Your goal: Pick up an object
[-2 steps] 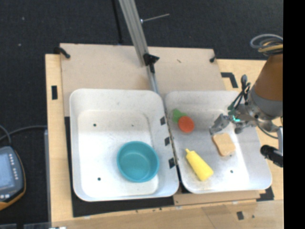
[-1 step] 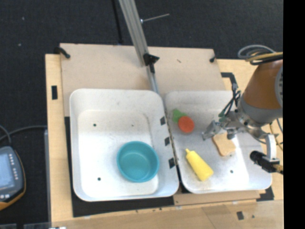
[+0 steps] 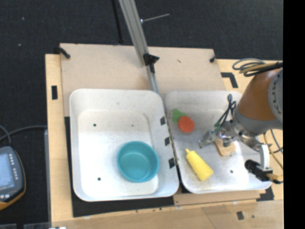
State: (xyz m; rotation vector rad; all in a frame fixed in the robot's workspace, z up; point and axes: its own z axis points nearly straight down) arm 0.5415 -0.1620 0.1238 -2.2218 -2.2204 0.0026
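Scene is evenly and fairly brightly lit from above. The two white bins (image 3: 86,104) are rendered pale, with slight glare on the rims. Short soft shadows are cast beside objects. Dark floor detail is largely lost. Overall sharpness is low; fine edges are softened and slightly grainy.

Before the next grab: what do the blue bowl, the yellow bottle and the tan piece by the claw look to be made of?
Blue bowl: likely plastic, one even colour with a smooth, soft sheen. Yellow bottle: looks like plastic too, uniform yellow with a narrow nozzle, like a toy squeeze bottle. Tan piece beside the claw: matte and pale brown, possibly wood or foam; too small to tell.
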